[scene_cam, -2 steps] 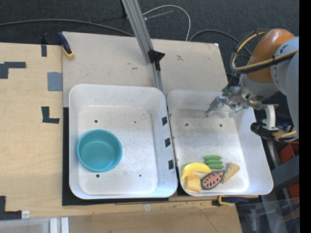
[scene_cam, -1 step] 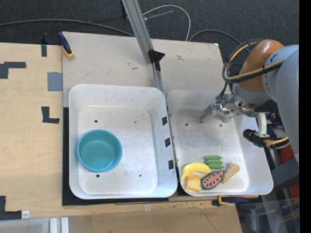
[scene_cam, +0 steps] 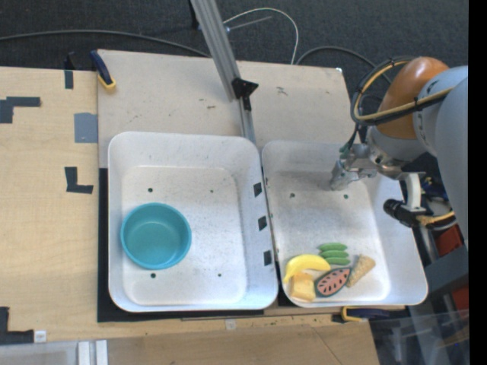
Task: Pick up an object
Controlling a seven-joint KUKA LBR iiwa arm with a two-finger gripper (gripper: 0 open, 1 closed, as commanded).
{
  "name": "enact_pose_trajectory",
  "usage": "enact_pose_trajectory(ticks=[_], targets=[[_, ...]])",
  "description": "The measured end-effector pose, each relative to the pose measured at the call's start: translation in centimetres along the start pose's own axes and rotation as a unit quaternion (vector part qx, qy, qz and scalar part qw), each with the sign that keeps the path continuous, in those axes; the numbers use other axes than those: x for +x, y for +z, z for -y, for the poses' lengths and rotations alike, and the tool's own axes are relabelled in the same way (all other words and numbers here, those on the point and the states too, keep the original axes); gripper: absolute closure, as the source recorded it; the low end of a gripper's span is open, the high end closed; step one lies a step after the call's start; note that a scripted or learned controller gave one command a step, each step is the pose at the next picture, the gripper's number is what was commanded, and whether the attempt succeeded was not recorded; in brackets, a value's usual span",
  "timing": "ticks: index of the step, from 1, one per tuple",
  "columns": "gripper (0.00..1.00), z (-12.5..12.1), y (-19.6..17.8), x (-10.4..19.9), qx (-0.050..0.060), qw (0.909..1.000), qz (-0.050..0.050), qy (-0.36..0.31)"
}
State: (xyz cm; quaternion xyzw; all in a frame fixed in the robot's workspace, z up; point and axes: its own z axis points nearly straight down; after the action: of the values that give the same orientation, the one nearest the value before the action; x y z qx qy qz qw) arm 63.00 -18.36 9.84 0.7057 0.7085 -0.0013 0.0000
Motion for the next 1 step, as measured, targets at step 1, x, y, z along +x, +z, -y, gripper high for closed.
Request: enact_pose_trajectory(ticks=[1], targets=[[1.0, -0.59, -6.26, 0.24, -0.003, 1.0, 0.0, 0.001]])
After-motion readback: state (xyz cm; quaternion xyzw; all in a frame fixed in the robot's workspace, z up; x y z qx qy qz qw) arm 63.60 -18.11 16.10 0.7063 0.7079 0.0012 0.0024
